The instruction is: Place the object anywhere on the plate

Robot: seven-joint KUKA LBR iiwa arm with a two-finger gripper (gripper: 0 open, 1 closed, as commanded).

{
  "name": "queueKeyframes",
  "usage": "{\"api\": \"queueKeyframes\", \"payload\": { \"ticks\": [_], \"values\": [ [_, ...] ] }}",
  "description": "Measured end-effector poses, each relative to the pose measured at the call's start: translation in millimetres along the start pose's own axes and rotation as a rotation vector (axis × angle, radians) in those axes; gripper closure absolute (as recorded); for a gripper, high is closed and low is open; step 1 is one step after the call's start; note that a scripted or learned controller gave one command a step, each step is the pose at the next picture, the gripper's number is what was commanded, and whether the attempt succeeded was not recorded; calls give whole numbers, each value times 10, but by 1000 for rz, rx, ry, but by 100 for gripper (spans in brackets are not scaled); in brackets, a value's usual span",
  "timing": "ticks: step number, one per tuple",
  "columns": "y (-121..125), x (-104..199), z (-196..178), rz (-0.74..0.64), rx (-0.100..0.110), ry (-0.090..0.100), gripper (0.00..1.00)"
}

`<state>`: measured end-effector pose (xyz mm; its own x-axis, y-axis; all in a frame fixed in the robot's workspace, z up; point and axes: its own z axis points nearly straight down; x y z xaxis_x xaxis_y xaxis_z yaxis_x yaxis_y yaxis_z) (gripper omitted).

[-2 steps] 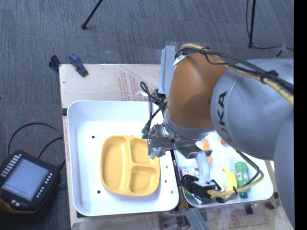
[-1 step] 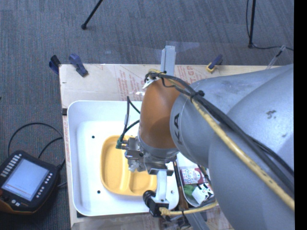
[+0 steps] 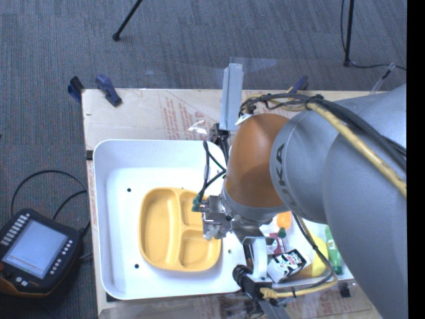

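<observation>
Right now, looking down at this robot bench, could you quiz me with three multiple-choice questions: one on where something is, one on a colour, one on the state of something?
1. Where does the plate lie?
A. In the left white bin
B. On the carpet
C. On the wooden board behind the bins

2. What colour is the plate?
A. Blue
B. Yellow
C. Red

3. How does the plate look inside?
A. Heaped with toys
B. Turned upside down
C. Face up, compartments bare

Answers:
1. A: the plate rests on the floor of the left white bin.
2. B: its whole surface is yellow.
3. C: its divided compartments face up with nothing lying in them, while the arm hangs at its right edge.
</observation>
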<state>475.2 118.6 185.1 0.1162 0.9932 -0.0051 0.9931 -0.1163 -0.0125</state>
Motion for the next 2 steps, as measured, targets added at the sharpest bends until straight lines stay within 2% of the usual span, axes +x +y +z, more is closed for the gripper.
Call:
{"api": "queueKeyframes", "payload": {
  "ticks": [1, 2],
  "values": [
    [1, -1, 0, 0, 0, 0, 0],
    [-98, 813, 720, -47, -1, 0, 0]
  ]
}}
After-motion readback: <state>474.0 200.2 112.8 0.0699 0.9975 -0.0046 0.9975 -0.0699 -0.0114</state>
